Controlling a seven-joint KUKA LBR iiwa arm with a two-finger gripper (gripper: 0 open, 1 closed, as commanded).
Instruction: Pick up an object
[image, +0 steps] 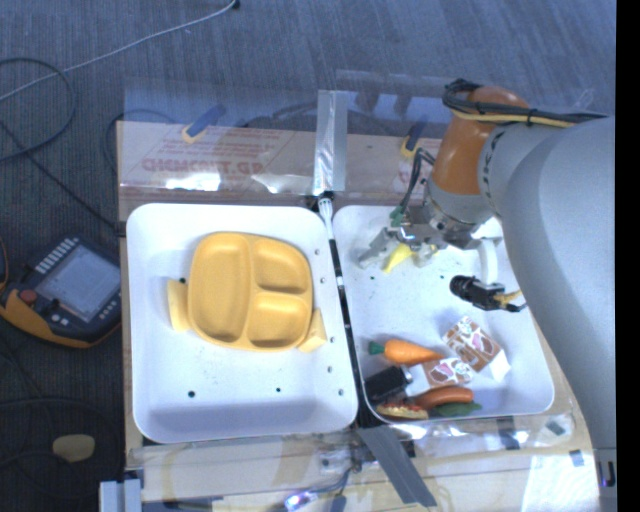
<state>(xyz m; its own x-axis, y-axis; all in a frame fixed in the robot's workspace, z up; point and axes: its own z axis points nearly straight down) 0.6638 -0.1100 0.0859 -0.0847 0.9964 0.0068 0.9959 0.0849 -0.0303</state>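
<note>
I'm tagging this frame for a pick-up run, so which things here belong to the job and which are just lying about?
Part of the job:
- hand, low in the right bin
- yellow piece right under it
- carrot
- snack packets
- black block
- hot dog

Just lying about:
- yellow tray in the left bin
- handheld controller on the floor
- cardboard behind the bins

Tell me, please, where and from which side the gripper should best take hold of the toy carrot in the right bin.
Probably at the middle of the toy carrot, coming from above. It lies flat in the right bin, orange body pointing right, green top left. Close the fingers across its narrow width; a black object crowds its lower left.
</note>
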